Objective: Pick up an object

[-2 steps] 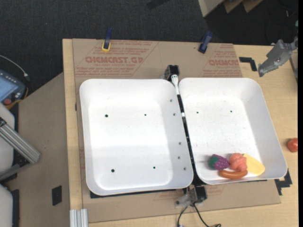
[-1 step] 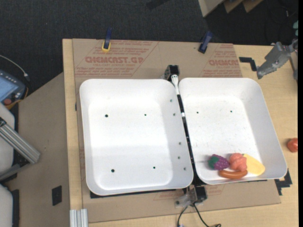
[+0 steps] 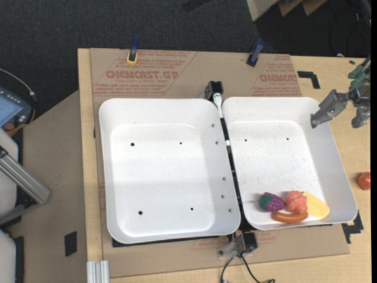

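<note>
While the two white bins lie side by side on the brown cardboard-covered bench (image 3: 177,69), the gripper (image 3: 344,111) is seen at the right edge of the view, over the far right corner of the right bin (image 3: 283,158), above its rim. Its two grey fingers (image 3: 327,108) stand clearly apart from each other, so the claw is wide, and nothing is between them. All the objects for picking are gathered in the near right corner of the right bin, well apart from the gripper: a purple bunch of toy grapes (image 3: 271,201), just beside it an orange-red toy fruit (image 3: 297,201), a yellow piece (image 3: 318,207) that lies against the near right wall, and an orange sausage-like piece (image 3: 290,217) along the near wall in front of the others. These four things touch or almost touch each other, and they are close to the bin walls on two sides. A wide bare floor is in the far and left part of the right bin. Bare floor with small dark holes is what the left bin (image 3: 159,170) shows. Between the two bins runs a dark strip (image 3: 227,158). One small orange object (image 3: 364,181) lies on the bench outside the right bin, near the right edge. Two blue clamps (image 3: 134,47) hold the far edge of the cardboard.
</note>
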{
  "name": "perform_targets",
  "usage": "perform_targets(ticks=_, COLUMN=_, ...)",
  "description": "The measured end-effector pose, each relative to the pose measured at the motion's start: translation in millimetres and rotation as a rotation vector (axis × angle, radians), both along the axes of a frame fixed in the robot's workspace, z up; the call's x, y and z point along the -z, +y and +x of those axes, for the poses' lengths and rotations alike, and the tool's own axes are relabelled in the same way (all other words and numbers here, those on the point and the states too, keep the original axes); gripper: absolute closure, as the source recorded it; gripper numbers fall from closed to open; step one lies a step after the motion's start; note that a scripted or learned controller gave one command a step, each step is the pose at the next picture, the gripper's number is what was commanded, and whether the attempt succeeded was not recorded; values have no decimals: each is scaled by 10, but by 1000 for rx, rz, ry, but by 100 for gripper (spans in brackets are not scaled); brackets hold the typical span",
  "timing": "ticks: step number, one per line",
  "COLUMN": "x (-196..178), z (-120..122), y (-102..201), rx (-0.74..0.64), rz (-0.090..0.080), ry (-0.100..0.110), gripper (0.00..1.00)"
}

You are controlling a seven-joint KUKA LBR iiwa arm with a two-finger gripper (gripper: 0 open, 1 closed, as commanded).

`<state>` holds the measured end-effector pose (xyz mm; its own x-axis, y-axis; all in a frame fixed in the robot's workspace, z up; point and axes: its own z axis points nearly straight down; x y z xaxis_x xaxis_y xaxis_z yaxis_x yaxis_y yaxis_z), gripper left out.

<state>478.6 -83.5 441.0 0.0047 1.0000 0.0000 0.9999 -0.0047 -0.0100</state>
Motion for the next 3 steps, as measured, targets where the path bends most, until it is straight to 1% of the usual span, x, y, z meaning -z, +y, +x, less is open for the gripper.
perform_targets(ticks=1, x=-999, z=12, y=356, rx=-9, rz=-1, ry=-24, gripper=0)
perform_targets(ticks=2, x=630, z=-11, y=-295, rx=3, rz=1, ry=7, gripper=0)
perform_targets(ticks=3, x=-56, z=14, y=-81, rx=-7, rz=-2, ry=-19, gripper=0)
